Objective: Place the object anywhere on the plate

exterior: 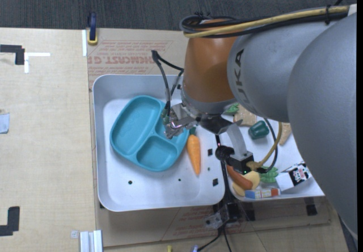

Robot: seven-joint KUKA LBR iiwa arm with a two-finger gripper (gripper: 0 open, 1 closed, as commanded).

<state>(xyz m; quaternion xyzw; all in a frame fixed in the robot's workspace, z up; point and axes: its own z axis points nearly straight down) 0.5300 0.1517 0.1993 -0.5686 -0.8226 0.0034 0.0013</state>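
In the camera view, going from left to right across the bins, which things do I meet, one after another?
Blue plate → carrot → dark green object → small black-and-white item. The gripper hangs above the plate's right edge, so I leave it out of the order.

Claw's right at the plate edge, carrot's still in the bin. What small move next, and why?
Probably shift the claw off the blue plate toward the carrot, since the carrot lies on the bin floor beside the plate's right rim, not on it.
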